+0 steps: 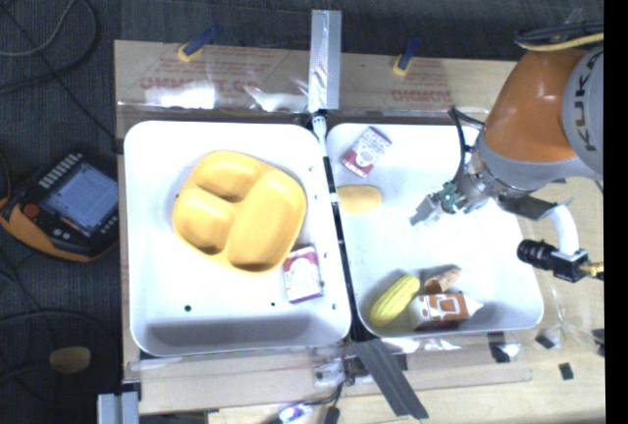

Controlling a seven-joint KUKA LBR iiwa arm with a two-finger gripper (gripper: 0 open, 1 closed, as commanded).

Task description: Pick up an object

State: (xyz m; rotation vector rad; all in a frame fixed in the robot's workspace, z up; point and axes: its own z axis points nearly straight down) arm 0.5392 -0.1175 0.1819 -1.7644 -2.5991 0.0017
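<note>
Here the gripper (432,209) hangs over the right bin (510,306), above a bare white patch of its floor, at the end of the grey arm (530,123) with its orange band. Whether it is open or closed cannot be told at this slant, and nothing is seen in its grasp. On the arm's far right a few dark letters run down the grey casing, looking like "KU", cut off at the frame edge.

Taking the gripper as the landmark: to its left, well apart, a small pale yellow oblong piece (358,200) lies against the bin's left wall. Up and left of the gripper sits a small red-and-white packet (365,150); its print is too small to read. Below the gripper, near the bin's front wall, a yellow-green lemon-like fruit (393,298) lies touching an orange-brown carton (442,309), whose label is also unreadable, with a small tan piece (444,278) on top of it.

Far to the gripper's left, in the left bin (157,324), a large yellow lumpy cushion-like object (238,209) fills the middle. A small pink-and-white packet (302,275) rests just beside its lower right edge, lettering blurred.

Beyond the bins, faint reddish print shows on the clear sheet (196,83) taped over the bench, illegible. A handheld control pendant (64,206) lies on the floor far left.
</note>
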